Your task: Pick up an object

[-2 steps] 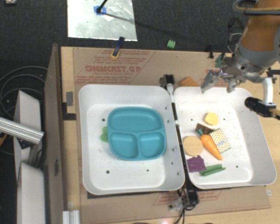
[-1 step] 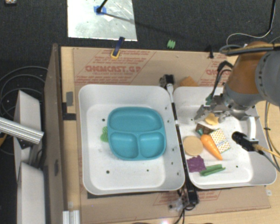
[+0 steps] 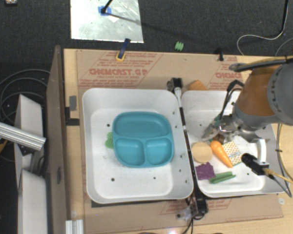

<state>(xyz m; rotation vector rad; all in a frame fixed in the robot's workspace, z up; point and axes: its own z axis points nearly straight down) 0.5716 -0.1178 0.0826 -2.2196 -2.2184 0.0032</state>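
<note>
Gripper (image 3: pixel 219 130) low in right bin (image 3: pixel 205 106), finger state cannot be told; carrot (image 3: pixel 221 152) lies just below it, tan round piece (image 3: pixel 201 151) beside, purple item (image 3: pixel 204 170) and green bean (image 3: pixel 222 178) beyond.

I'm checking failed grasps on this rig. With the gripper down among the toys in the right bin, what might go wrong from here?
1. The carrot, the round beige piece and the checkered item lie packed together beside the gripper, so closing may nudge or catch the wrong one.
2. The gripper sits near the bin's left wall, which could block a clean approach.
</note>
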